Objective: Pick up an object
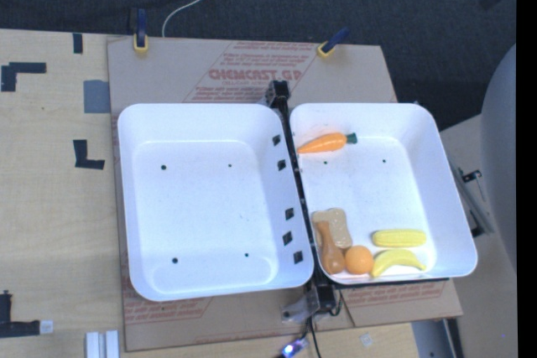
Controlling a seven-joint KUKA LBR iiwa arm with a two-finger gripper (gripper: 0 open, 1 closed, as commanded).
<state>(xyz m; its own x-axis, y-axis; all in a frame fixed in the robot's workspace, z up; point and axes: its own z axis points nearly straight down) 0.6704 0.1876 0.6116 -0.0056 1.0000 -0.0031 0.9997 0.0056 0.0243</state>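
In the right bin (436, 148), the pickable toys lie in two groups: a carrot (322, 144) rests alone near the far left corner, its green stem pointing right, just beside the wall shared with the other bin. Along the near edge sit the rest, close together. A tan piece shaped like a slice of bread (333, 225) lies next to the left wall, with a brown drumstick-like piece (328, 251) touching it on its near side. An orange ball (358, 261) sits just right of that brown piece, touching it. To the right of the ball lie a yellow corn cob (398, 238) and, nearer the rim, a banana (397, 262), the two just beside each other and both lying across the bin. The left bin (138, 180) adjoins the right one, joined along the middle by black clips (289, 214). Both bins rest on a brown board (252, 71) with red lettering, held at its far edge by two blue and yellow clamps (139, 33), on a pale wooden tabletop (42, 197). A pale grey blurred shape (508, 138) stands at the right side; the state of the jaws cannot be told.
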